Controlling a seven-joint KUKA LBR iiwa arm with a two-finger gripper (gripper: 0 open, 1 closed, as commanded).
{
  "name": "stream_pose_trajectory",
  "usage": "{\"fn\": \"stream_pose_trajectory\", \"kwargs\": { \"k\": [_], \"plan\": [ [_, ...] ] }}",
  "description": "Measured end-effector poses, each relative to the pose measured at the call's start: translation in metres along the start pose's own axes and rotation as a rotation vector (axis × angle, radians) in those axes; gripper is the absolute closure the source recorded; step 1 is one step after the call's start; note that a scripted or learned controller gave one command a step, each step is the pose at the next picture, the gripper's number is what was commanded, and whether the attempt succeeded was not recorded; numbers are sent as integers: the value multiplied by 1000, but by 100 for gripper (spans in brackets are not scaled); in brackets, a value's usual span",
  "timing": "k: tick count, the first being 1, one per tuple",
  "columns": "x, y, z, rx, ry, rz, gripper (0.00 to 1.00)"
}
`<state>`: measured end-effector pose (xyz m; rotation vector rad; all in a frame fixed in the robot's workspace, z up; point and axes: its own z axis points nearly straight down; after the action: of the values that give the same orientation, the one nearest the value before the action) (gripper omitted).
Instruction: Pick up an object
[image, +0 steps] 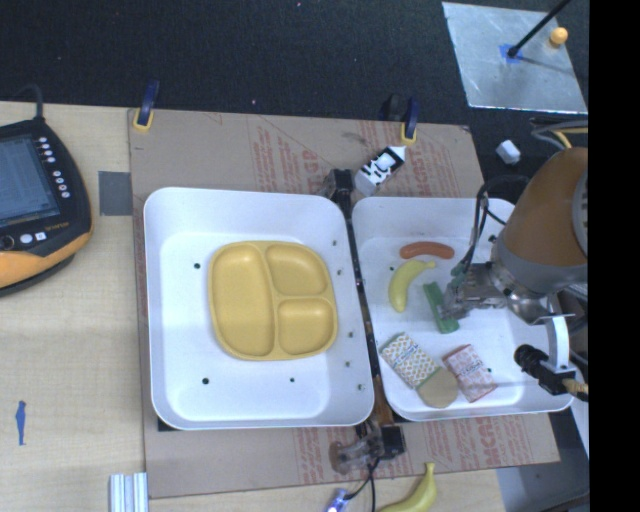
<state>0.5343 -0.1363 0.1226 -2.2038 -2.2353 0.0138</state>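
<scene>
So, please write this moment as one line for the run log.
arm: over right bin | gripper: at green object | grasp: cannot tell | left bin: yellow divided plate

The arm (548, 225) is a rounded grey body with a broad orange band above the wrist. Black cables loop along it. Its pincer (462, 297) is grey metal.

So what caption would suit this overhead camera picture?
Robot gripper reaches toward a green object beside a banana.
</scene>
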Motion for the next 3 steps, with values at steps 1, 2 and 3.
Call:
{"fn": "stream_pose_trajectory", "kwargs": {
  "k": [1,2,3],
  "plan": [
    [0,0,0,0,0,0,0],
    [-1,0,-10,-2,-3,-3,100],
    [-1,0,-10,-2,-4,-4,0]
  ]
}}
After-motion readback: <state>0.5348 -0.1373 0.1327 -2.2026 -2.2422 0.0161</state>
